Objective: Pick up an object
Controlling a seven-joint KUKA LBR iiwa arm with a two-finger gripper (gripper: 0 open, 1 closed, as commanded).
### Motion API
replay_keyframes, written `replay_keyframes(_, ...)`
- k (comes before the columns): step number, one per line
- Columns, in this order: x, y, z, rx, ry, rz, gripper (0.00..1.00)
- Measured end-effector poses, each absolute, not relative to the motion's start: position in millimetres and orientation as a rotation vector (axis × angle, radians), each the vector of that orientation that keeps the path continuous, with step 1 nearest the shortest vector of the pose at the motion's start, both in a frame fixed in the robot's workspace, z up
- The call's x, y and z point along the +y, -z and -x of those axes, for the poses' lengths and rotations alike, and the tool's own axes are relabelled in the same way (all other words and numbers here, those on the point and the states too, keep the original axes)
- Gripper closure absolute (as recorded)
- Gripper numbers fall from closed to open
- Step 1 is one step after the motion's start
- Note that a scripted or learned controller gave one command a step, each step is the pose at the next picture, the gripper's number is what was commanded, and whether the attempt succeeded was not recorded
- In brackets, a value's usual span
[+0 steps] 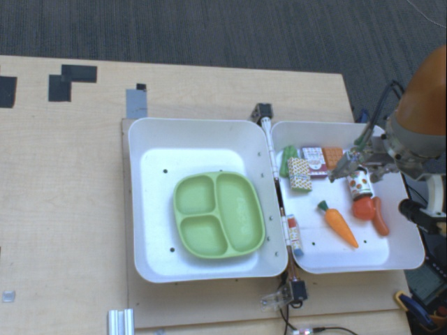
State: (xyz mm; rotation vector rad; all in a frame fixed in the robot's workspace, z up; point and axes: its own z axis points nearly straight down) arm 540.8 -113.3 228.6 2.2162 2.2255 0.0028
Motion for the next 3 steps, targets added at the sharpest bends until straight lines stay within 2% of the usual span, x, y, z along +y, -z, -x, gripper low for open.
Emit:
replay_keyframes(1, -116.6, -99.9, -509.4, 2.224, 0.000, -2.221, 0.00)
replay_keyframes(2, -116.0, -111.1, -511.4, 2.222, -0.006, -2.216, 1.00)
replay_keyframes(3, -35.2, -184.7, -487.7, 2.226, -0.006, -2.215, 1.00)
